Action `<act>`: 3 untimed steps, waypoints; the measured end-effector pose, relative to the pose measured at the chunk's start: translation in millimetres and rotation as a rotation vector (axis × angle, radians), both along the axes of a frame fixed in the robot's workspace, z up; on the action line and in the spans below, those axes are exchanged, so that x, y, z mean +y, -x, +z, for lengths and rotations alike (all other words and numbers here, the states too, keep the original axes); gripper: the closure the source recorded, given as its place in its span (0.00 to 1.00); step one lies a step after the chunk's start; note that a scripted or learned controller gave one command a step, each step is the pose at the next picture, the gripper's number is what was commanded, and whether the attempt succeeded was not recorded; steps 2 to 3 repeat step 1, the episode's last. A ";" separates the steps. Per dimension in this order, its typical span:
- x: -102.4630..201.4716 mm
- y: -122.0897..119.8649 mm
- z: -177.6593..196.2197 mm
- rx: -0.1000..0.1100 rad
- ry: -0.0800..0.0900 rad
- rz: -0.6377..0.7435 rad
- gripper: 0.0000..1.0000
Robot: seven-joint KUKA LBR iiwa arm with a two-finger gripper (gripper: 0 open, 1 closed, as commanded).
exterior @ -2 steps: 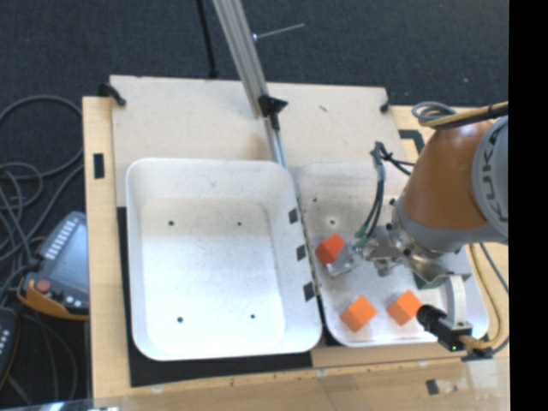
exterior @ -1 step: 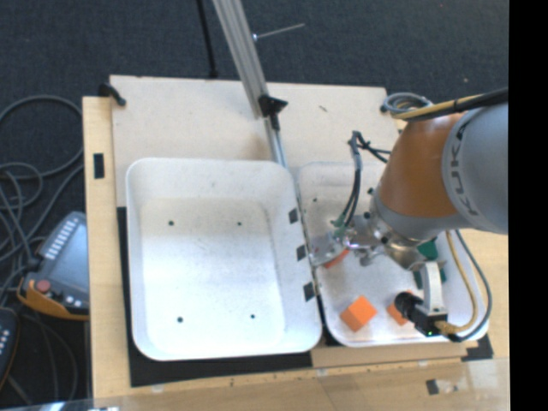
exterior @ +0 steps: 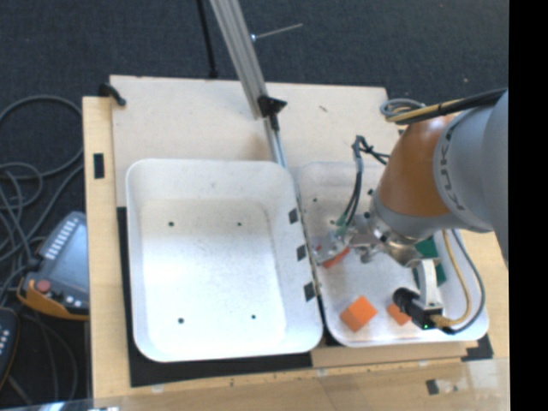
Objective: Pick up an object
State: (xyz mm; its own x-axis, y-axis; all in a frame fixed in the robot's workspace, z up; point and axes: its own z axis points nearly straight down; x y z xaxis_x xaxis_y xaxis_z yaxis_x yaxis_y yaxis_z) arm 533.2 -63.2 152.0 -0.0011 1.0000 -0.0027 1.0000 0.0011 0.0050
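Right bin [exterior: 330, 182]: orange cube [exterior: 359, 313], smaller orange piece [exterior: 397, 315].
Left bin [exterior: 214, 255]: bare white floor.
Gripper [exterior: 390, 251]: over right bin; jaws' state cannot be told.

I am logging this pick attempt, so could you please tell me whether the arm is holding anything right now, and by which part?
It cannot be told: the grey arm's wrist covers the gripper over the right-hand shallow white bin.

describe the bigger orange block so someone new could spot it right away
Start at the right-hand white bin, the one under the grey and orange arm. Near its front edge lies an orange block. It is bigger and more cube-like than the smaller orange piece to its right.
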 end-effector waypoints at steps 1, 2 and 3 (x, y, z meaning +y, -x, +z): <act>-32.4 -37.4 -52.0 -0.001 -0.004 -0.003 0.00; -32.4 -37.4 -52.0 -0.001 -0.004 -0.003 0.00; -32.4 -37.4 -52.0 -0.001 -0.004 -0.003 0.00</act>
